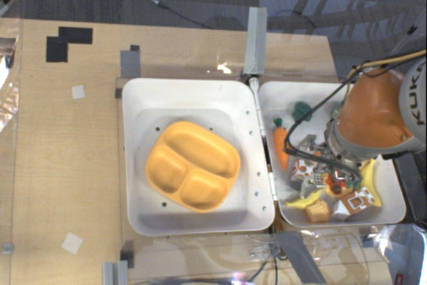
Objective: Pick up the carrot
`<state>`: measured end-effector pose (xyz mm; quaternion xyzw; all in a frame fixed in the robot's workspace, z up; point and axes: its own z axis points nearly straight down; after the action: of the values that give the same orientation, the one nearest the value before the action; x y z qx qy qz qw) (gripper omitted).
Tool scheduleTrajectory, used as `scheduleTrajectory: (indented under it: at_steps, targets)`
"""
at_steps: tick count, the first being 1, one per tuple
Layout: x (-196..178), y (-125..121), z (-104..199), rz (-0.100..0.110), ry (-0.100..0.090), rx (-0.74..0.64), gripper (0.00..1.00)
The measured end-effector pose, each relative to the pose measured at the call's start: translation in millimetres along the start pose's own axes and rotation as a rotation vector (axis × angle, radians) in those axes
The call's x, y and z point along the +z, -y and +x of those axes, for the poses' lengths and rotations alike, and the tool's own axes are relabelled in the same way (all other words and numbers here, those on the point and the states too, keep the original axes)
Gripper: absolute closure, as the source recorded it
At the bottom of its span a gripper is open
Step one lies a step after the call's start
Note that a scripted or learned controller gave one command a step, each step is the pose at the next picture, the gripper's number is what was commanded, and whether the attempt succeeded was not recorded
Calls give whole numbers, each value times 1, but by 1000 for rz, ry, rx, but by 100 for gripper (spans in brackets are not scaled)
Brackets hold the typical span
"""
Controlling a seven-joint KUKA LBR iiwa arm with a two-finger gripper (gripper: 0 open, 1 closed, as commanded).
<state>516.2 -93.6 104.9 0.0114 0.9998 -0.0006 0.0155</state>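
Farthest to the left of my jaws [327, 170], well apart from them, the worktop [60, 163] carries the left bin [133, 143], and in it sits a yellow divided tray [193, 165]. None of that matters for what I am after.

Closer in, across the wall between the bins, lies the carrot [281, 145]. It rests in the right bin [399, 205], hard against that bin's left wall, just to the left of my jaws and a little farther up the bin. Its long axis runs along the wall, leafy green end away from the near rim, orange body pointing toward it. Nothing sits on top of it.

My jaws hang low among the clutter at the middle of the right bin, over a heap of small toys [327, 193]. The wrist hides them, so I cannot tell how far apart they stand.

My arm comes in from the right, the orange band [373, 110] directly above the jaws, wrist pointing steeply down. I judge that a short shift to the left comes next.
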Motion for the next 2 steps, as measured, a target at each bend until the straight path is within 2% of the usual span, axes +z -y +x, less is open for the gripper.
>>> scheduleTrajectory:
  at_steps: [1,2]
  targets:
    - [17,24,-54,3,-15,319,0]
    - [4,23,-57,3,-6,313,100]
